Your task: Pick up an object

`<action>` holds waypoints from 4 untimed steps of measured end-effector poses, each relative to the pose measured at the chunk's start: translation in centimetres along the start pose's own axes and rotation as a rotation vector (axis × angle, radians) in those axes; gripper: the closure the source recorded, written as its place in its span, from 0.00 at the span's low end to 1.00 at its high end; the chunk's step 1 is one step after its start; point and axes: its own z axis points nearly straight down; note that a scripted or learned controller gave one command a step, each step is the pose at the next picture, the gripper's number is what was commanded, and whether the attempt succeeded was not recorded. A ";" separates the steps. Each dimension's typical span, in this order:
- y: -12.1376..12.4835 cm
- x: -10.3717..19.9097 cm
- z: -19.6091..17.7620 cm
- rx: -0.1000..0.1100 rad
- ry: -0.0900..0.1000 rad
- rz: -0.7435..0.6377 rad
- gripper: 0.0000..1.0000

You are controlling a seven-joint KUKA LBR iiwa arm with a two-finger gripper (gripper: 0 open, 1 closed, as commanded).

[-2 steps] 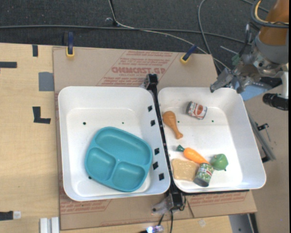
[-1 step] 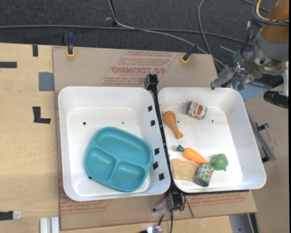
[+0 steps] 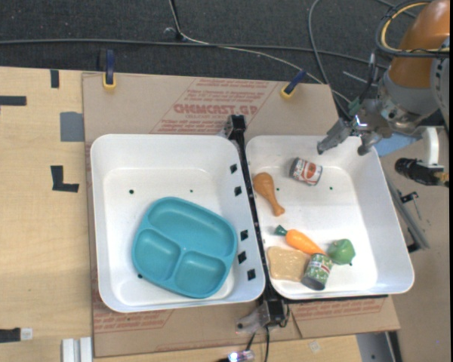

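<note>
Two grey fingers of the hand point(image 3: 346, 140) are seen spread wide apart above the far right corner of the right shallow white bin point(image 3: 385, 194), with nothing held between them and nothing touched. Nearest to the hand, a small silver can with a red label point(image 3: 306, 171) is found lying on its side, a little inward from the far wall. A brown toy drumstick point(image 3: 269, 191) is placed by the bin's left wall. An orange toy carrot point(image 3: 300, 240), a green toy pepper point(image 3: 342, 251), a tan slice of toy bread point(image 3: 286, 264) and a dark green can point(image 3: 316, 271) are clustered at the near edge. Open white floor is left between the silver can and that cluster. A teal divided plastic plate point(image 3: 183, 246) is held in the left white bin point(image 3: 109, 202).
</note>
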 end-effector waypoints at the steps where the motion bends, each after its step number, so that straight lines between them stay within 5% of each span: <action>1: 0.1 -0.5 4.5 0.000 -0.001 0.000 0.00; 2: 0.6 -1.2 9.4 -0.001 -0.001 0.000 0.00; 3: 0.8 -1.1 7.9 -0.009 -0.001 -0.001 1.00; 4: 0.4 -0.9 3.4 -0.009 0.000 0.000 1.00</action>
